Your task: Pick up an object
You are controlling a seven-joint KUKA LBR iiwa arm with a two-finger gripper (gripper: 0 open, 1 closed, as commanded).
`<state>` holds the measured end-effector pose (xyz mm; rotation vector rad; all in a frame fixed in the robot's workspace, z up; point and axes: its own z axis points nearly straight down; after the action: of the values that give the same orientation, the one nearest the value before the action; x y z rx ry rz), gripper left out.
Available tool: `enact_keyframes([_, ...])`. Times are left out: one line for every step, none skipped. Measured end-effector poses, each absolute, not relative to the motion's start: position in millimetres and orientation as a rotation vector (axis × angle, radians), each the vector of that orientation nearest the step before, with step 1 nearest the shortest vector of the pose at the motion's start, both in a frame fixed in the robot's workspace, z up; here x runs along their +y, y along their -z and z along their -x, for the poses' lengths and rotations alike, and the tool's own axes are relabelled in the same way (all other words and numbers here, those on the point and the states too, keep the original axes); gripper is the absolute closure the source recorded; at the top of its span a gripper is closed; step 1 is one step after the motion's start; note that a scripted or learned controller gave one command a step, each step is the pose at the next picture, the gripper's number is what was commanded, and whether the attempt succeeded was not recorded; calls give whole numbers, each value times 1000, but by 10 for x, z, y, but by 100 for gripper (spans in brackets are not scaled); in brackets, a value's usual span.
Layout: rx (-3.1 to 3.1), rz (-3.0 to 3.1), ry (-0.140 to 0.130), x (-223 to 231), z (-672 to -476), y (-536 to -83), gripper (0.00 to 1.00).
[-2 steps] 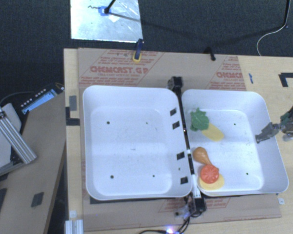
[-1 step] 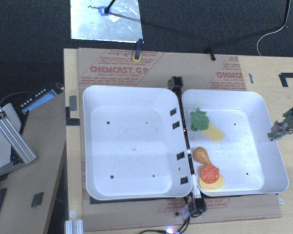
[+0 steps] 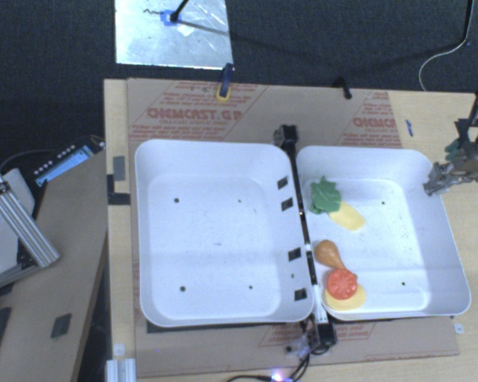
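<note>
Gripper [image 3: 444, 177] at rt bin [image 3: 442, 237] rim, blurry; toys [image 3: 334, 201] near divider.

Foil sheet [image 3: 174, 21] (beyond bench [image 3: 247, 102])

Two bins side by side on bench: left bin [image 3: 215, 229], right bin [image 3: 430, 237]. In the right bin, along its left wall: leafy toy [image 3: 325, 196] at the back touching an oval piece [image 3: 350, 216], then a pear-shaped toy [image 3: 328, 253], tomato toy [image 3: 342, 283] nearest the front. Gripper [image 3: 446, 173] over right bin's far right corner
</note>
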<state>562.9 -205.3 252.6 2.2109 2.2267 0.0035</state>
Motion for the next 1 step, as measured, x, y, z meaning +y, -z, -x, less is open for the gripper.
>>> enact_keyframes([2215,-2204,-11,-2077,-5447,-3813,100])
